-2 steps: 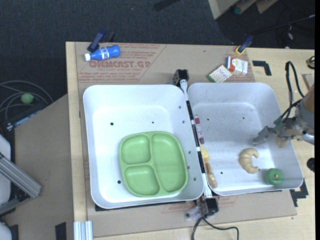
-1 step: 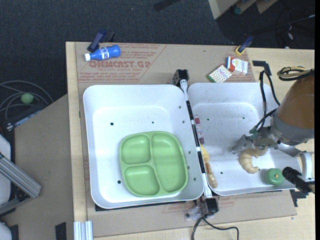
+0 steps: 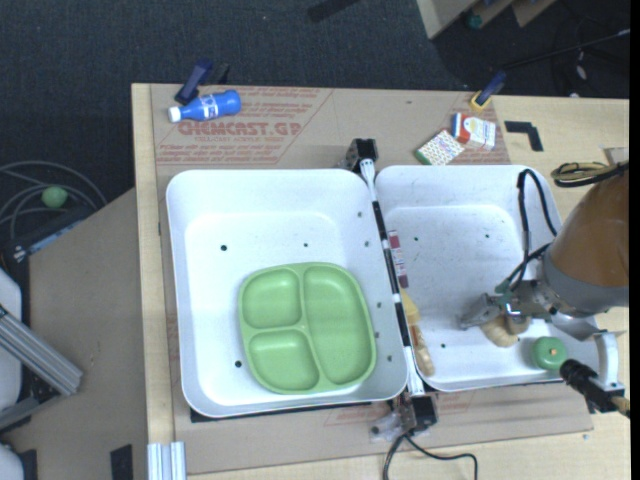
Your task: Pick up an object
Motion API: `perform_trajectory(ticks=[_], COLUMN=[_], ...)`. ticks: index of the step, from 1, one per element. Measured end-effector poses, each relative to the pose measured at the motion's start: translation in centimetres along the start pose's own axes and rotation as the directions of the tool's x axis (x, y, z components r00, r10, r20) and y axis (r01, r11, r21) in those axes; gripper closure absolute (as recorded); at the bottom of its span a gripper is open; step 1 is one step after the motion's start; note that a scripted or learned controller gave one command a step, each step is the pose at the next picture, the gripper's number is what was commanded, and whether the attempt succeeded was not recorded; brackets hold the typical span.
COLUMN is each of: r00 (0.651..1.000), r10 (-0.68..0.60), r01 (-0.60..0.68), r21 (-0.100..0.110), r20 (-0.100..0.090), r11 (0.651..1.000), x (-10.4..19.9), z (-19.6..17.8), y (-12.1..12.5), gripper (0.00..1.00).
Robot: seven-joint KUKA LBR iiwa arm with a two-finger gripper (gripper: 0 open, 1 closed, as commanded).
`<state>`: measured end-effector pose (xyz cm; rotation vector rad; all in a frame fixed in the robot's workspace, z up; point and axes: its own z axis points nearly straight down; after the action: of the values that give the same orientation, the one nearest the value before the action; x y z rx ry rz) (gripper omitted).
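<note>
I see the grey arm with its orange band (image 3: pixel 600 233) reaching in from the right, over the near right corner of the right-hand shallow white bin (image 3: pixel 450 203). Its two-finger gripper (image 3: pixel 488 313) sits low above the bin floor, close to the near edge. I cannot tell how wide it is set or whether it has hold of anything. Just beside it lies a small tan rounded object (image 3: pixel 499 332), and near that, toward the bin's near right corner, a small green round object (image 3: pixel 547 352). In the left-hand white bin (image 3: pixel 200 218) a light green plastic plate with three compartments (image 3: pixel 306 326) rests toward the near edge. On the bench beyond the bins lies a blue and white bottle (image 3: pixel 205 106).
</note>
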<state>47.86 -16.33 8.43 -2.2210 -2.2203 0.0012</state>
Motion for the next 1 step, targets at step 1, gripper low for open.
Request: perform_trajectory(ticks=[1], r00=[1.0], r10=[-0.001], r01=[0.001], r21=[-0.005], r20=[0.002], r11=[1.0], x=[-2.2], z=[-8.3], y=[4.15], gripper=[0.0])
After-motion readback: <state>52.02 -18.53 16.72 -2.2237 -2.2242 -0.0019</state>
